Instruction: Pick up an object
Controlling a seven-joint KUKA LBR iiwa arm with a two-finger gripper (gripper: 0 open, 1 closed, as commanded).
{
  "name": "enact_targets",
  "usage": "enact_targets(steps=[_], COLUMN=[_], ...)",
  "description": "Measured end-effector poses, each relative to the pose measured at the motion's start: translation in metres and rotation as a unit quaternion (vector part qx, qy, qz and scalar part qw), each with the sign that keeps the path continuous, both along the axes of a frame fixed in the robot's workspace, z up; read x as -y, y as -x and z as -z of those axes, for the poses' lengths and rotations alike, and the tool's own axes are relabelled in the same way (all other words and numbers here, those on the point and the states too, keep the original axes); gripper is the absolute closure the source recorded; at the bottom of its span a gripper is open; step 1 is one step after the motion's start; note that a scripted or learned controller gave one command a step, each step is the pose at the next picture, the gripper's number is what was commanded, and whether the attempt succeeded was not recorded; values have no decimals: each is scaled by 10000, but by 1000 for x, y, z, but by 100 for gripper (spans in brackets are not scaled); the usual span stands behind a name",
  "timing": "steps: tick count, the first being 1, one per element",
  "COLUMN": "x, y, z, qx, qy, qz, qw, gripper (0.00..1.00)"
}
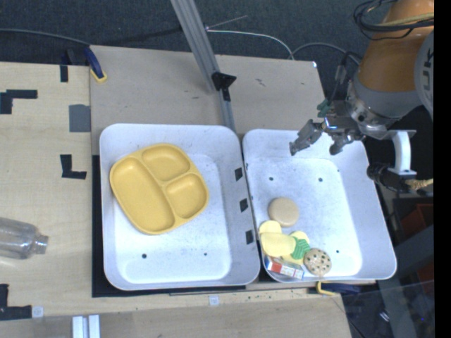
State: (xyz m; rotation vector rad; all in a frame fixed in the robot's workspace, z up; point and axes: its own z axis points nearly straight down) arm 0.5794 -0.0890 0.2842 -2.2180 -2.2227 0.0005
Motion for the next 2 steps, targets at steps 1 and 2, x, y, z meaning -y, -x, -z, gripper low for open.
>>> enact_targets(steps=[1,2], x=[-35,-34], y=[19,17], z=[70,57], qx=[-43,-5], qy=[-2,-3], qz=[-2,0], qw=[10000,10000], gripper=[0,100])
